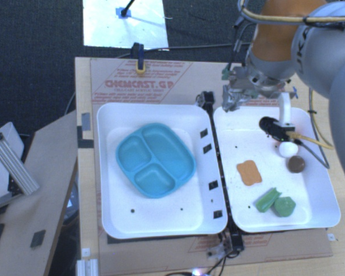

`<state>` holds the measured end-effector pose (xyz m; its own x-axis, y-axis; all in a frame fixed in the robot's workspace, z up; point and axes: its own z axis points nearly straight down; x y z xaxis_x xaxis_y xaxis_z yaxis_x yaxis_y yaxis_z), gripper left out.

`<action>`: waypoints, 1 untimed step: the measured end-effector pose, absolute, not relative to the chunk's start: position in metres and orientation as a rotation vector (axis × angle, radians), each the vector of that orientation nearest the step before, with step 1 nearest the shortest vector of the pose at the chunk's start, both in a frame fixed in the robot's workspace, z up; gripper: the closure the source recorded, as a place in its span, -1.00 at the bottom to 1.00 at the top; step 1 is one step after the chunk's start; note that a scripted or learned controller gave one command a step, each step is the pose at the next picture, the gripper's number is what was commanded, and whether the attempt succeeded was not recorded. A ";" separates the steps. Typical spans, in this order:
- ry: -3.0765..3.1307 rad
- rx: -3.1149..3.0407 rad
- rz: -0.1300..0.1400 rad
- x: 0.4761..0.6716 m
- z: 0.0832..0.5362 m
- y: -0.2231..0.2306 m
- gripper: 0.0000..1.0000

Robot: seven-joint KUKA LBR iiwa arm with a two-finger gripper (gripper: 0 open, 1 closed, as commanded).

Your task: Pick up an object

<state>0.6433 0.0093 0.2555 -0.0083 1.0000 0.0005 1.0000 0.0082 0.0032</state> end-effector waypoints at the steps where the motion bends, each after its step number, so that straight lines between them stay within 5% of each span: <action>1: 2.231 2.211 0.003 0.644 0.239 0.071 1.00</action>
